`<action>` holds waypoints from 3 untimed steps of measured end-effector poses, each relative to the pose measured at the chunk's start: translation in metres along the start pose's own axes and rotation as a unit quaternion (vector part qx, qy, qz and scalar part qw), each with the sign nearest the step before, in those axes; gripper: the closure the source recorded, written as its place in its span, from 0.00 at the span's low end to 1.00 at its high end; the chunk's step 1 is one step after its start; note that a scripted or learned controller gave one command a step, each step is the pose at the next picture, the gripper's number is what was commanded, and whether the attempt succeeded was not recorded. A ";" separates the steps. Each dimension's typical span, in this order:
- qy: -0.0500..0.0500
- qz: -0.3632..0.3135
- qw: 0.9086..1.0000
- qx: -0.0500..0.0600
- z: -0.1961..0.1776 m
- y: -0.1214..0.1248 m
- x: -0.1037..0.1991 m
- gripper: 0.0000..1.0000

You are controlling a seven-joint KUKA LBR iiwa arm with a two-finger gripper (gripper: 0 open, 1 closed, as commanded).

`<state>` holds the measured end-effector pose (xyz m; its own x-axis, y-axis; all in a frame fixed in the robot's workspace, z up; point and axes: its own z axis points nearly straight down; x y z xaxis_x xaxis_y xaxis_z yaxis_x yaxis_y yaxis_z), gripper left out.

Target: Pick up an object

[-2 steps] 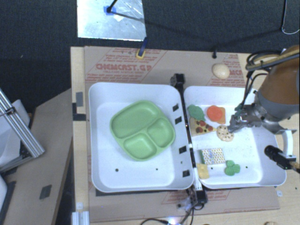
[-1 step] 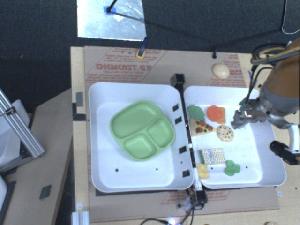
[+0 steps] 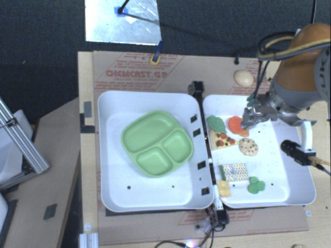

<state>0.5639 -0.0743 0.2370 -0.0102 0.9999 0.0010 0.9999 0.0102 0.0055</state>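
grey two-finger gripper (image 3: 250, 119) hanging low over the flat round orange toy slice (image 3: 236, 124) in the right white bin (image 3: 289, 185), can't tell if it's gripping or loose

Even overhead light, soft shadows, slight blur (foil sheet (image 3: 122, 14) glares).

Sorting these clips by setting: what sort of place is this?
Likely a robotics lab bench: an arm's claw reaching over two white bins, toy food such as a pizza slice, and a green divided plate.
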 end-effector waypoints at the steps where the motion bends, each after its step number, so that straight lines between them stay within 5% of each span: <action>1: 0.000 0.000 1.000 0.000 -0.007 0.034 0.045 1.00; 3: 0.000 0.001 1.000 0.001 0.019 0.099 0.133 1.00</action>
<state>0.6612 0.0598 0.2191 -0.0085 1.0000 0.0014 1.0000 0.0085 0.0032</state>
